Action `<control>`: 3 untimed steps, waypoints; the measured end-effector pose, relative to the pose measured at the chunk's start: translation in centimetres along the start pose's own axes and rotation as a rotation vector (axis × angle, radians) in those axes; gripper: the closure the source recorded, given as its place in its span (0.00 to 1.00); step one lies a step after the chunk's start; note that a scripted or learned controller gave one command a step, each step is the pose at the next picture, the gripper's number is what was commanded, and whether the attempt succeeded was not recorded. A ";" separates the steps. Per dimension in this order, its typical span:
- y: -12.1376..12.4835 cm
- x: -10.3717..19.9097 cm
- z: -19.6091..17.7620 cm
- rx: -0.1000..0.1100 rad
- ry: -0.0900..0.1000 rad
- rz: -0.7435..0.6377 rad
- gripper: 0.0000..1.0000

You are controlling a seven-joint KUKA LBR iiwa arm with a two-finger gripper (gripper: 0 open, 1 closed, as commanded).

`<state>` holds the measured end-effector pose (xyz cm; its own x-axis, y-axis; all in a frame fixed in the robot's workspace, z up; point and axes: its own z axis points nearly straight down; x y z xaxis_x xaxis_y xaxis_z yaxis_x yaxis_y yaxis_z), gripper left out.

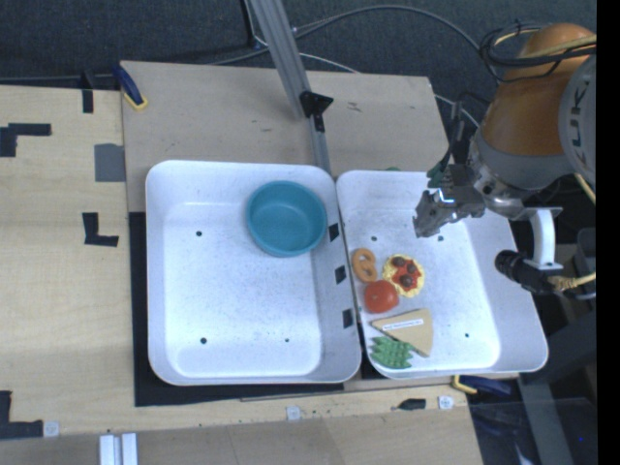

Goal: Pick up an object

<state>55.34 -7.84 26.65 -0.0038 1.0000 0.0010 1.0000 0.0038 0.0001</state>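
In the right bin (484,289) lie several small toy foods: a pretzel (363,263), a small pizza (404,273), a red tomato (381,296), a sandwich wedge (407,330) and a green leafy piece (391,354). A blue bowl (285,217) stands at the back of the left bin (223,298). My gripper (429,221) hangs over the back half of the right bin, up and to the right of the pizza, apart from every item. Nothing shows between its fingers.
A grey pole (291,56) slants down from the top to the gap between the bins. Cables run across the dark floor behind the bench. The arm's body (533,114) looms over the right bin's back right corner.
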 end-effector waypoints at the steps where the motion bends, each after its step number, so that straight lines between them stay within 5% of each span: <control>1: 0.0 5.6 1.6 0.002 0.000 -0.001 1.00; 3: -1.9 16.4 4.2 0.002 -0.001 0.000 1.00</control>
